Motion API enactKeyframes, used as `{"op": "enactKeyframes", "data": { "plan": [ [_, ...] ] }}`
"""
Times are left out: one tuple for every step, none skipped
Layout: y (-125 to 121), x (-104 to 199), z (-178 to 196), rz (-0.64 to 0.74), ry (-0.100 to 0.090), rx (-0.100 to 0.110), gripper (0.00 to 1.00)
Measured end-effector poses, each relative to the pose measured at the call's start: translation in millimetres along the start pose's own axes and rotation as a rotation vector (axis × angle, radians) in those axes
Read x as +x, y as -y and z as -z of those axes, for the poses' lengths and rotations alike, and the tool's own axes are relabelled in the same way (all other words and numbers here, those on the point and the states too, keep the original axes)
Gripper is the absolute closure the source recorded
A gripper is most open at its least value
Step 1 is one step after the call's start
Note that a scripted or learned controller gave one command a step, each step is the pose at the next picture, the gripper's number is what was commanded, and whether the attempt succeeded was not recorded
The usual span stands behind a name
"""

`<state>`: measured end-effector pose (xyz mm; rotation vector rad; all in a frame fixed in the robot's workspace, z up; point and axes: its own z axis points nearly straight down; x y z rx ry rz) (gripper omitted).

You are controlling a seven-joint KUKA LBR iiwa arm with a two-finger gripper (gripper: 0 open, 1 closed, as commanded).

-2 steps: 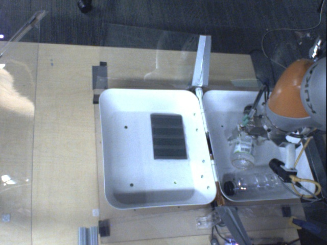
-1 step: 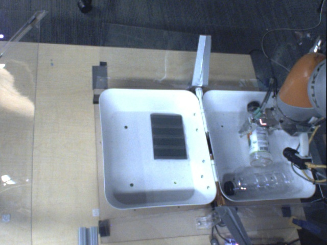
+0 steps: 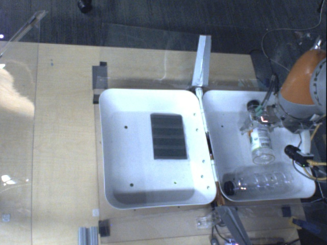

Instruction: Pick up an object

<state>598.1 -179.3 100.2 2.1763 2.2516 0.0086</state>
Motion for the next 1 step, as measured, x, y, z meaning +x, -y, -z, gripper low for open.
{"op": "enactKeyframes", "data": {
  "plan": [
    [-23.9,90.9,101.6,0.077,-0.004,0.004,1.0]
  ]
}}
